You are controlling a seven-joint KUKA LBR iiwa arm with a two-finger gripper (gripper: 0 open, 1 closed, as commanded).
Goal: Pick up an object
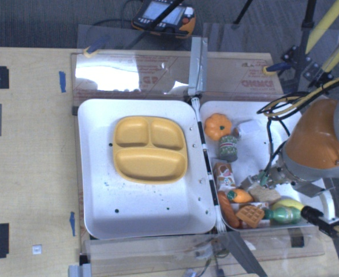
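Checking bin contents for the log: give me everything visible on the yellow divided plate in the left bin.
The yellow divided plate looks like matte moulded plastic, a rounded rectangle with three compartments: two smaller ones at the far side, one wide one nearer the camera. All three look bare. It lies flat, right side up, on the floor of the left bin, toward the far half. It is apart from the bin walls, and nothing else touches it.

Left bin: 1 plate with 3 parts lies in it.
Right bin: just beside the left bin, holding the toy food.
Back of right bin: pumpkin, with a can in front of it.
Front of right bin: carrot, waffle and lemon close together.
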